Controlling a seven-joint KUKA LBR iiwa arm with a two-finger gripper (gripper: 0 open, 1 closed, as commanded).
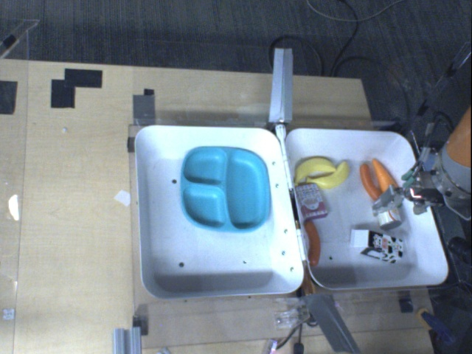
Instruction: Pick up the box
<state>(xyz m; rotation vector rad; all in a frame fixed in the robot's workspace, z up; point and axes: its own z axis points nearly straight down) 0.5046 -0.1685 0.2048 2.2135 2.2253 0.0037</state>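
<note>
A small white box [377, 243] with black print lies flat near the front right of the right bin [346, 142]. My gripper [389, 211] hangs just above and behind the box, its metal fingers pointing down at the bin floor with a narrow gap between them. Nothing sits between the fingers. The arm comes in from the right edge, its orange band at the far right.
The right bin also holds a yellow banana [322, 172], an orange carrot [376, 179], a purple-and-white packet [310, 200] and a reddish sausage [313, 243] along the left wall. A blue divided tray [225, 187] lies in the left bin [158, 220].
</note>
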